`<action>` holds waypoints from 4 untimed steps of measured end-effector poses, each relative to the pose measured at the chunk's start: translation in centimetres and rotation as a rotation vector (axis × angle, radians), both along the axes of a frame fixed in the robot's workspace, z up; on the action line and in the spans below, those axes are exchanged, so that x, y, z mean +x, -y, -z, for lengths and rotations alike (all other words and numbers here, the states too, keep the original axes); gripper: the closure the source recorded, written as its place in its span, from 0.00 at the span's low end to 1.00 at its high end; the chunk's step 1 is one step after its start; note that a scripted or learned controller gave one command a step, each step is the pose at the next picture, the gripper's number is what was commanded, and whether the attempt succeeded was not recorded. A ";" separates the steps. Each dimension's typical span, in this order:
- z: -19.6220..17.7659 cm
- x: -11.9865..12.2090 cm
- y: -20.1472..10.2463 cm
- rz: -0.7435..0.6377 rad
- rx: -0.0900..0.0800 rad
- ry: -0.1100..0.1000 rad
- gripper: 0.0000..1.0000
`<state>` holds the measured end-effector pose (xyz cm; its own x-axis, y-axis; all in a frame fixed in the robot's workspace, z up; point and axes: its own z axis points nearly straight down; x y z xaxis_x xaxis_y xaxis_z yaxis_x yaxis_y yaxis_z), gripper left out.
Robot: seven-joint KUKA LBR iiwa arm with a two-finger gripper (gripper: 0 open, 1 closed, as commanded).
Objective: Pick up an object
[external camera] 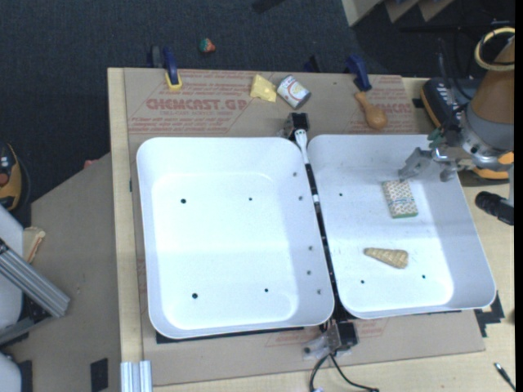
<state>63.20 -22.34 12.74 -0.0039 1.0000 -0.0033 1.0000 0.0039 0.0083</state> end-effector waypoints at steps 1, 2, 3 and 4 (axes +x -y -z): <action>3.7 -2.7 -0.4 0.003 0.008 0.003 0.00; 3.7 0.8 -1.7 0.001 -0.002 0.002 0.00; 1.1 3.7 -2.8 0.001 0.001 0.000 0.00; 0.2 3.5 0.2 0.006 0.000 -0.003 0.00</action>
